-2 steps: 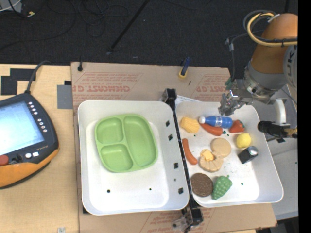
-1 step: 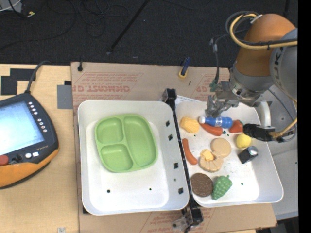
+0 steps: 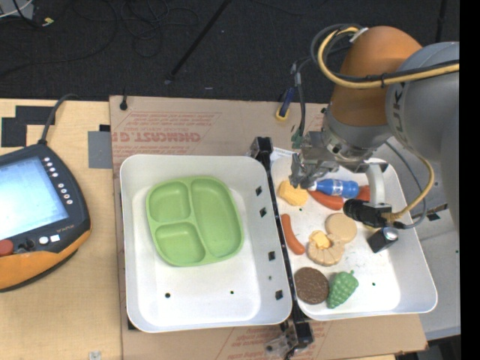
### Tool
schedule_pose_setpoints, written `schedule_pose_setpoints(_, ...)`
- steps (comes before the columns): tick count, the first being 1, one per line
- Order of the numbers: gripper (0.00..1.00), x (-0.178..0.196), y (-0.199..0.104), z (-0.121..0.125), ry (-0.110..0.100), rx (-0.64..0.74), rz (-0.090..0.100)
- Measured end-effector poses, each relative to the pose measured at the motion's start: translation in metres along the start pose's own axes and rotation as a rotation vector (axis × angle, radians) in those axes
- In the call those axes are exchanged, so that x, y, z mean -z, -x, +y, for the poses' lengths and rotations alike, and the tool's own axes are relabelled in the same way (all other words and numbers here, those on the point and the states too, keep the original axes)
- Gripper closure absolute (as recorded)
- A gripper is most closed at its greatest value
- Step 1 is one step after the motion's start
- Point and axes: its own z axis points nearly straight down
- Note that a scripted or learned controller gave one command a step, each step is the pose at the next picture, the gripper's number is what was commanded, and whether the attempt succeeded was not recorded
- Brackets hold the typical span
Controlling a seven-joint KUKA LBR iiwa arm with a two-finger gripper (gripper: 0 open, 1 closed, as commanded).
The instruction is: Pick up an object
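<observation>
My gripper (image 3: 302, 175) hangs low over the far left part of the right bin (image 3: 420, 291). A yellow wedge-shaped toy (image 3: 292, 194) lies just below and in front of it. Just right of the gripper are a blue bottle (image 3: 339, 187) and a red-orange piece (image 3: 328, 199). Nearer the front lie an orange sausage (image 3: 292, 233), a tan round cracker (image 3: 342, 227), a tart with a yellow top (image 3: 324, 250), a brown cookie (image 3: 310, 284) and green grapes (image 3: 341, 289). I see nothing held in the gripper.
The left bin (image 3: 142, 291) holds a green divided plate (image 3: 195, 221). A black divider (image 3: 274, 231) runs between the bins. A black fitting (image 3: 367, 214) on the arm hangs over the right bin. A teach pendant (image 3: 34, 208) lies at the far left.
</observation>
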Motion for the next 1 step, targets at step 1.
schedule_pose_setpoints(1,1.00,-0.0085,-0.0594,-0.0193,-0.002,0.000,-0.001)
